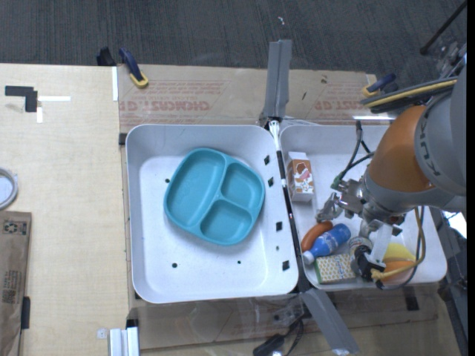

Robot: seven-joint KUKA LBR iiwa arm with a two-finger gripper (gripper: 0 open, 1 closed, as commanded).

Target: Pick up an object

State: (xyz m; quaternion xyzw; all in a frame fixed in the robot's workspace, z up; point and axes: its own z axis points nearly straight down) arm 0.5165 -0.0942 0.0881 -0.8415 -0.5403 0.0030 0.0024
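You have the gripper (pixel 361 237) low in the right bin (pixel 326 136), among the clutter near its front wall, just beside the blue bottle (pixel 329 242), the orange item (pixel 315 234) and the green-edged packet (pixel 335 268). Whether anything is grasped, you cannot tell from here. The small carton (pixel 300 176) lies apart toward the back, and the blue divided plate (pixel 214 196) sits in the left bin (pixel 148 221). Nothing is clearly lifted yet, so the pick looks unfinished
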